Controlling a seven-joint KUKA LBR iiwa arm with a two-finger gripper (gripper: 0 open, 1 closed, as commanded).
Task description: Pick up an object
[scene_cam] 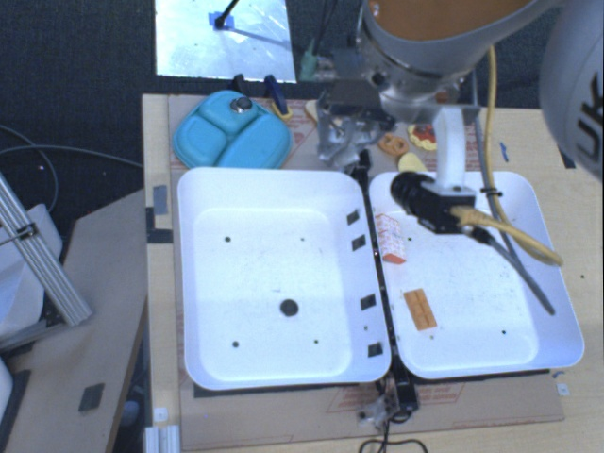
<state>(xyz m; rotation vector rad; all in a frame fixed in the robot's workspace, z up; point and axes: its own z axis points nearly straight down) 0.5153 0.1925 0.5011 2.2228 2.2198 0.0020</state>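
bench [160, 253] | two white bins [274, 281] | blue divided tray [231, 135] | possibly toy food [394, 143]

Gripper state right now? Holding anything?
Gripper: cannot be told; it sits at the bins' far edge, mostly hidden under the arm's wrist.

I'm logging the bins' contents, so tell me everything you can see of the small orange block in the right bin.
The orange block is a small flat rectangle, matte, lying on the floor of the right bin near its left wall. Its long side runs slightly slanted from upper left to lower right. Nothing touches it; a white and red packet lies apart above it.
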